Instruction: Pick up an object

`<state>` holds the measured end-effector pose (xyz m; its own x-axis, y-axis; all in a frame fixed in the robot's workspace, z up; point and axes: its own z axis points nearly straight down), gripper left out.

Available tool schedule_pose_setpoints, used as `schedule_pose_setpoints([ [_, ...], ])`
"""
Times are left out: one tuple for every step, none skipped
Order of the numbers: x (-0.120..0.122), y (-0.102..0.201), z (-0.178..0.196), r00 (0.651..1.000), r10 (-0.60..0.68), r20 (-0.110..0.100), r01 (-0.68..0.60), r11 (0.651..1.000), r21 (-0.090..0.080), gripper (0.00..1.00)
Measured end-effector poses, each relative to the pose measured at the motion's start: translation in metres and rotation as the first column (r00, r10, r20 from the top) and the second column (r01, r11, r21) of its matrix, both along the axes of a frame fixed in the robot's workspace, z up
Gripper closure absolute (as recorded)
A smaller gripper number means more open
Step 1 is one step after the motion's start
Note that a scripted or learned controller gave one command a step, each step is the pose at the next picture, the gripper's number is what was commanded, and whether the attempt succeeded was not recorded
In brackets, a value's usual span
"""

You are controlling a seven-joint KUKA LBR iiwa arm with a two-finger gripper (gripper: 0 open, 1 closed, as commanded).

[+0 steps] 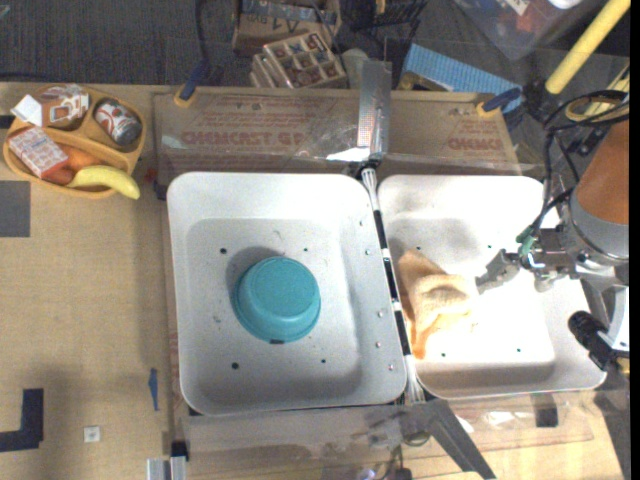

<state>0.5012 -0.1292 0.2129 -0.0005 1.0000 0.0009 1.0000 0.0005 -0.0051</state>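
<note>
**Cloth lying loose in right bin, gripper beside it**

Cloth (432,300), tan with an orange edge at its lower end, lies crumpled on the floor of the right bin (520,363), just left of the gripper (495,271) and hard against the divider between the two bins. Nothing is seen between the gripper's fingers; whether they are parted or closed cannot be told at this angle.

Far left of the gripper, off the bins, a yellow tray (70,148) sits on the bench holding a banana (105,178), small packets and a round tin.

Well left of the gripper, the left bin (200,228) holds a teal bowl (278,298), upside down, near the bin's middle. Bowl and cloth are apart, with the divider between them.

Gripper tip hangs over the right bin, near the cloth's upper right edge; contact cannot be confirmed. The arm (605,203), grey with an orange band, extends from the gripper toward the right edge.

Behind the gripper, beyond both bins, a cardboard sheet (260,133) lies flat along the bench.
</note>
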Motion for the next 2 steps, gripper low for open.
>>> schedule_pose_setpoints([
  [0.0296, 0.029, -0.1162, 1.0, -0.019, 0.016, 0.019, 1.0, -0.004, 0.0],
  [0.0315, 0.0306, -0.1198, 0.998, 0.056, 0.026, -0.056, 0.998, -0.008, 0.0],
])
